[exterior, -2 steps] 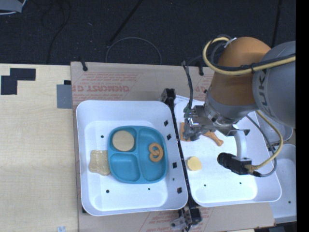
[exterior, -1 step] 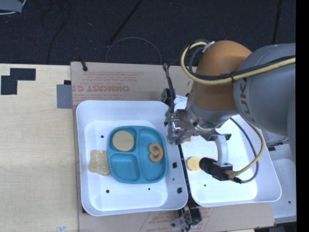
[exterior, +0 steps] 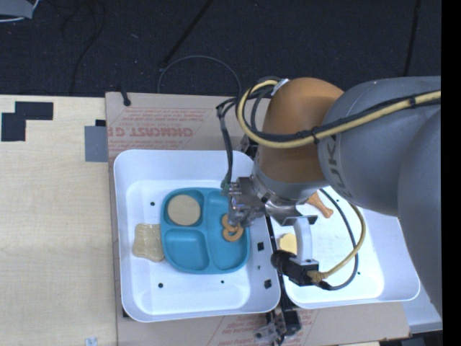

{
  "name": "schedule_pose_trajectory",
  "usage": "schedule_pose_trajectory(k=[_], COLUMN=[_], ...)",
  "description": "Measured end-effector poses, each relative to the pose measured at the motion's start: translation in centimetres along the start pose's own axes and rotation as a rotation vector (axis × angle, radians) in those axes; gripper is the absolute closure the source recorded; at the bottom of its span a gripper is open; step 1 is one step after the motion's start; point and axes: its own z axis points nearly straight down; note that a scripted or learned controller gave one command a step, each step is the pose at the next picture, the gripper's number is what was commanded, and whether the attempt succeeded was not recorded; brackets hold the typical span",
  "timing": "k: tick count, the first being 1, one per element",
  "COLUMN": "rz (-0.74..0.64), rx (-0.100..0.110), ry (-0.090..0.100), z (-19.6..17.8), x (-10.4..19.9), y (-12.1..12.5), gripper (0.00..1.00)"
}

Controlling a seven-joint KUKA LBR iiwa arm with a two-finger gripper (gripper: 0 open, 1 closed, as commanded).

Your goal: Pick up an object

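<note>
The grey arm is reaching in from the right, its orange band bulging above the wrist and hanging over the seam between the two white bins. The end effector is sitting low over the left bin, right at the right-hand edge of a blue divided tray. I cannot tell whether it is released or clenched; the wrist and cabling are crowding the spot.

Just below the end effector, a small tan ring-shaped object is lying on the tray's right compartment, touching or nearly touching the tool above it. Whether it is actually between the tips I cannot say.

In the tray's upper left compartment a round beige disc is resting flat. Beside the tray's left edge, on the bin floor, a pale yellowish lumpy piece is lying, touching the tray's side.

In the right bin, a yellow item is peeking out under the arm, and an orange piece is showing just past the wrist. Yellow and black cables are looping down over that bin.

Both bins are sitting on a sheet of brown cardboard on the pale bench.
</note>
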Motion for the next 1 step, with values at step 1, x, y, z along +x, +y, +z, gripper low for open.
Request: schedule_pose_trajectory(k=[1], rz=[0.002], rx=[-0.002], ry=[-0.001], z=[-0.10], x=[-0.13], y=[0.06], gripper=[0.00])
